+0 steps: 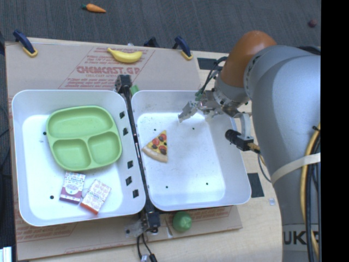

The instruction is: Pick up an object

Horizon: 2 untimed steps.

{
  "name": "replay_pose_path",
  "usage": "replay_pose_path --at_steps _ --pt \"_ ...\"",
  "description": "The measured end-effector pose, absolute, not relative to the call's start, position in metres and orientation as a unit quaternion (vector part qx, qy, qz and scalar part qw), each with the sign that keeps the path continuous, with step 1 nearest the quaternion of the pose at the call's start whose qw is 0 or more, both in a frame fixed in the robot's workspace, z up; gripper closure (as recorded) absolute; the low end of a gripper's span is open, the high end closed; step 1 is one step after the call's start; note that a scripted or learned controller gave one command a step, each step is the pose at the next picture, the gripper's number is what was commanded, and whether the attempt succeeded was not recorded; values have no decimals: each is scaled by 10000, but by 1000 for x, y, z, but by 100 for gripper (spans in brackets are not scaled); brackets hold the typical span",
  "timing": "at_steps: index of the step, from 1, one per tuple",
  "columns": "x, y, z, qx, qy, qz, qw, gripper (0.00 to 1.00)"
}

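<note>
A toy pizza slice (156,145) lies in the right bin (218,190), near its left wall. My gripper (188,112) hangs over the back of that bin, up and to the right of the slice and apart from it. I see nothing in it. The grey arm with its orange band (248,48) reaches in from the right. A green divided plate (83,136) sits in the left bin (24,162), with two small snack packets (73,187) (96,195) in front of it.
A toy banana (125,54) rests on the cardboard behind the bins. A green ball (182,221) sits in front of the right bin, outside it. A small carrot (94,7) lies on the floor at the back. Blue clamps (182,47) grip the board's edge.
</note>
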<state>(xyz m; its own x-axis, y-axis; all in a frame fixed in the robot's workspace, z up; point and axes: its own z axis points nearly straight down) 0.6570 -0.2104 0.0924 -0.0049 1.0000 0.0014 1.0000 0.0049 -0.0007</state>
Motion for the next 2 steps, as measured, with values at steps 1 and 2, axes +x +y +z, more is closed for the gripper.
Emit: replay_pose_path --at_steps 1,2 --pt "657 -210 103 -7035 -7107 0 15 100" --pt "657 -209 103 -7029 -7113 0 18 0"
